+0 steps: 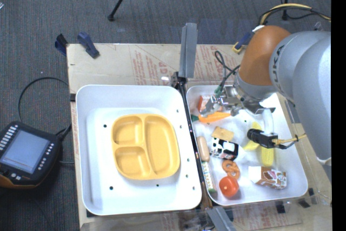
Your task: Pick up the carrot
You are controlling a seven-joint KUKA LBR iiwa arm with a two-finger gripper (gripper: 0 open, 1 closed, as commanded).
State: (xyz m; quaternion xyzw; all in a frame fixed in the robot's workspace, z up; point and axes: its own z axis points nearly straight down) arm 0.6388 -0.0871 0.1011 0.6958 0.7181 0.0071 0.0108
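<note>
Upper left of the right-hand white bin (300, 175), right of frame centre, I see the long orange carrot (214, 116) lying roughly level, tip toward the bin's left wall. Gripper (223, 104) sits right on top of it, metal fingers (217, 100) down at the carrot's upper edge; looks like contact, but I can't tell how wide the fingers are or whether the carrot is actually between them. Grey arm w/ orange band (265, 59) comes in from the right edge and covers the bin's upper right corner.

Just up-left of the carrot: a small red-and-white item (201, 103), too small to ID. Below the carrot: a tan cheese-like wedge (221, 133), then a black-and-white cow-patterned toy (224, 148). Along the bin's left wall, a hot-dog-shaped toy (203, 148). Lower down: a brown pretzel (231, 168) and a red tomato (229, 186). Right side: a yellow corn cob (267, 154) and a brown-and-white box-like toy (272, 177) nr the lower right corner.

Left bin (89, 116) holds a yellow three-compartment plastic tray (145, 146), about centred. Black handheld control pendant w/ screen (24, 153) lies on the floor at frame's left edge.
</note>
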